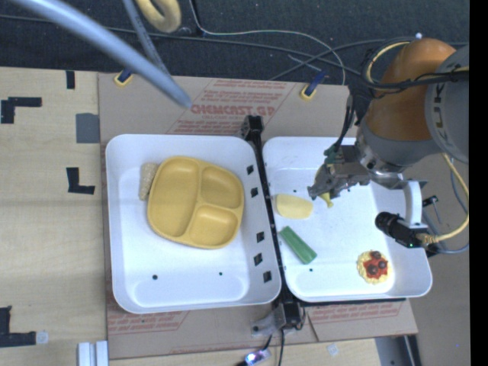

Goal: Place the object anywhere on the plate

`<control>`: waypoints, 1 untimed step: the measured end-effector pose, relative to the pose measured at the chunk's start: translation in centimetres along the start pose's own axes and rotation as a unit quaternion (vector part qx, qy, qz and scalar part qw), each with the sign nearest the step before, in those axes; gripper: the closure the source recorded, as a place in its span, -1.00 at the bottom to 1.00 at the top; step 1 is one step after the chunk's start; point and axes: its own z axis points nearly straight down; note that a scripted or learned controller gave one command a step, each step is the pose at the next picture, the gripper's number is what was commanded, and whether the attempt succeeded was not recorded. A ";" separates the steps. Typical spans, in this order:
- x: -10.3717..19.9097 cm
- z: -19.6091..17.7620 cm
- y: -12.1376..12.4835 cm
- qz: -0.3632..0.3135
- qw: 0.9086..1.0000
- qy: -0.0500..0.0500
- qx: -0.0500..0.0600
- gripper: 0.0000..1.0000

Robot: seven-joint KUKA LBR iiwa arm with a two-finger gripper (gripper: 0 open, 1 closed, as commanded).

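A yellow divided plate (195, 202) lies in the left bin (130, 280). In the right bin (343, 280) a pale yellow oval piece (293, 207) rests near the left wall, with a green stick (297, 245) just below it and a small round tart with red topping (374, 266) at the lower right. My gripper (326, 190) hangs low over the right bin, just right of the pale yellow piece, close to it. A small bit of yellow shows at its fingertips; what it is cannot be made out.
A tan sponge-like piece (146, 180) sits tucked at the plate's left edge. A black divider (263, 219) runs between the bins. Cables and a grey pole (99, 33) cross the back of the bench. A black cylinder (395, 227) sticks out of the arm over the right bin.
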 end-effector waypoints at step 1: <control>5.9 -0.2 0.7 -0.001 1.000 0.000 0.000 1.00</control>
